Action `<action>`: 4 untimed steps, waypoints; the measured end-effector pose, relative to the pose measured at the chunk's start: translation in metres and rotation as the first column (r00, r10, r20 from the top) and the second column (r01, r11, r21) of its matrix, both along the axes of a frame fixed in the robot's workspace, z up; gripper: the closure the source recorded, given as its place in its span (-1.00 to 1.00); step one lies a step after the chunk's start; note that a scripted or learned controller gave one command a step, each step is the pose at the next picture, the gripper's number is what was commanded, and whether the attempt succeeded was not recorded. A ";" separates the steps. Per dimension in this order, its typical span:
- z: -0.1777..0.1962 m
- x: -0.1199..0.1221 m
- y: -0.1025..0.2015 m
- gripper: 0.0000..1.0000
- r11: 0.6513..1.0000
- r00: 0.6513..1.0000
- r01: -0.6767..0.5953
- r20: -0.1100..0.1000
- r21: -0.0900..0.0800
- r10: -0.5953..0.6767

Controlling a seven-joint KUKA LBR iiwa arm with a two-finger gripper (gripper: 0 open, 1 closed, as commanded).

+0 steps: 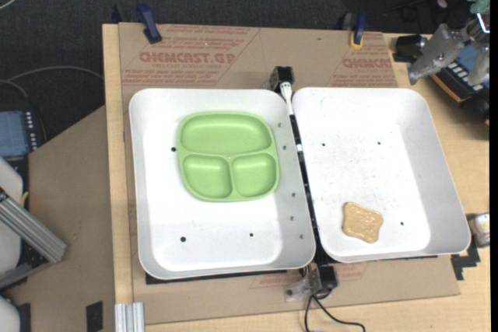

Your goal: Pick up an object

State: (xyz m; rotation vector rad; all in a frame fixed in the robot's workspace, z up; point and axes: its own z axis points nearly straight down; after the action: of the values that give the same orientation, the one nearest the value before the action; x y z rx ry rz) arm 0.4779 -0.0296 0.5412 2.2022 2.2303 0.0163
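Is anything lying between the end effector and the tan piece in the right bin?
Nothing visible. The end effector sits beyond the right bin's far right corner; only bare bin floor separates it from the tan piece.

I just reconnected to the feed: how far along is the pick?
Nothing looks done yet. The tan flat piece lies in the right bin, and the green divided plate sits in the left bin. The tool is off at the bench's right edge, away from both. The whole pick is left.
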 end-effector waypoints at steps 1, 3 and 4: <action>-0.006 0.001 0.068 -1.00 1.000 1.000 0.005 -0.012 -0.001 -0.005; -0.006 0.001 0.227 -1.00 1.000 1.000 0.004 -0.010 0.000 -0.004; 0.005 0.002 0.223 1.00 1.000 1.000 0.010 -0.007 0.000 -0.010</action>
State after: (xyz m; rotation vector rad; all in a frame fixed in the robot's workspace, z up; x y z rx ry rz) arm 0.4796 0.1936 0.5461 2.2174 2.2226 0.0092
